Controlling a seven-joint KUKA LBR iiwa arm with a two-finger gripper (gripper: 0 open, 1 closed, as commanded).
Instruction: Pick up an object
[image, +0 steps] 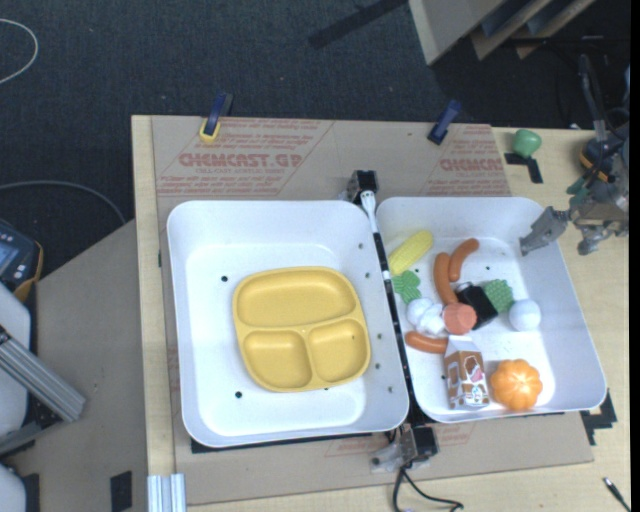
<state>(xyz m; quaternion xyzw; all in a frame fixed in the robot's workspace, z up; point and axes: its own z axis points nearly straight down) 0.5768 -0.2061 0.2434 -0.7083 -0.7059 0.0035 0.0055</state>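
The right bin (562, 345) holds several toy foods. Among them are a yellow corn cob (411, 250), two orange sausages (463, 258), a black block (478, 303), a white ball (524, 316), a brown carton (464, 378) and an orange pumpkin (516, 385). My gripper (566, 236) hovers at the bin's far right rim, above and right of the pile. It is open with nothing between its fingers, and one grey finger (541, 231) points down-left toward the bin.
A yellow divided plate (298, 327) lies in the left bin (200, 260). A green ball (526, 142) rests on the bench behind the right bin. Clamps (445, 122) hold the cardboard at the back edge.
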